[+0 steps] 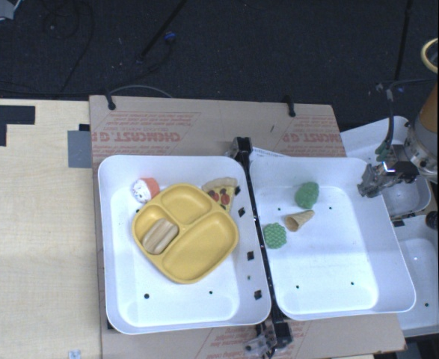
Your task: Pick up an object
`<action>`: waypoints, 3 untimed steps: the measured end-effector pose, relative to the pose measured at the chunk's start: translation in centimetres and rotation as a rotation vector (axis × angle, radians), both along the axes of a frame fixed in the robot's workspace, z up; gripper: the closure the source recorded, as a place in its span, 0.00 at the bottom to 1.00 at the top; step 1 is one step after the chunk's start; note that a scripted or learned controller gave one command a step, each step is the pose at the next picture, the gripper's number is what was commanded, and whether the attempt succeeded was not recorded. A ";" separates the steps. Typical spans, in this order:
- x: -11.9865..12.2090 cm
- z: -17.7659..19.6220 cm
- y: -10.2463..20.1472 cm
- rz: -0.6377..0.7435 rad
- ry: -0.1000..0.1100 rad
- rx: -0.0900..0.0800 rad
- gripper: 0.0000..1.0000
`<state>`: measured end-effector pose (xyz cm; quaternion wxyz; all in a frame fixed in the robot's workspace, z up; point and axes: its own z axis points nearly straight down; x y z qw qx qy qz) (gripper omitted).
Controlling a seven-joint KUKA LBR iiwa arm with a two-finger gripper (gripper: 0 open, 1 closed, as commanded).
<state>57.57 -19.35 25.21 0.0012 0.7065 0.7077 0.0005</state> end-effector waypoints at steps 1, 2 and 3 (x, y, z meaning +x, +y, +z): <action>0.8 -1.2 4.6 0.003 0.005 0.003 1.00; 1.6 -2.4 9.6 0.002 0.007 0.003 1.00; 1.7 -1.9 15.3 0.003 0.006 0.003 1.00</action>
